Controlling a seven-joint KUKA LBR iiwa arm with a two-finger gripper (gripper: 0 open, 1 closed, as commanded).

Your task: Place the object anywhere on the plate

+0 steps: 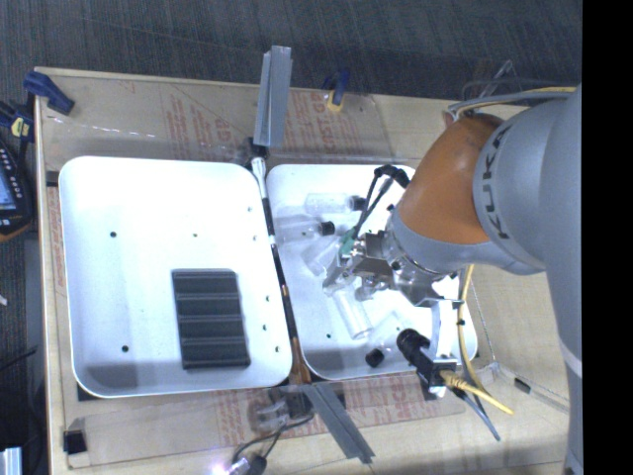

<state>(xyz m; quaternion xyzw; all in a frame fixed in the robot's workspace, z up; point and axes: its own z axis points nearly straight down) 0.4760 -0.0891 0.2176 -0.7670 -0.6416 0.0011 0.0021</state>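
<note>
While hovering low in the right bin point(297, 359), seen from above at a slant: hand point(358, 263) on a grey arm point(514, 196), set among a scatter of clear plastic pieces. Cannot tell whether wide, narrow or holding anything.

Likely target: a clear piece point(321, 260) just beside the hand, lying on the bin floor, close against other clear pieces, its outline hard to make out. Judged light, thin-walled and slick, apt to flex or slip out under a hard squeeze. Best taken gently across its narrow middle.

Plate point(210, 317): dark, ribbed, lying flat in the left bin point(89, 265), well apart from the hand.
</note>
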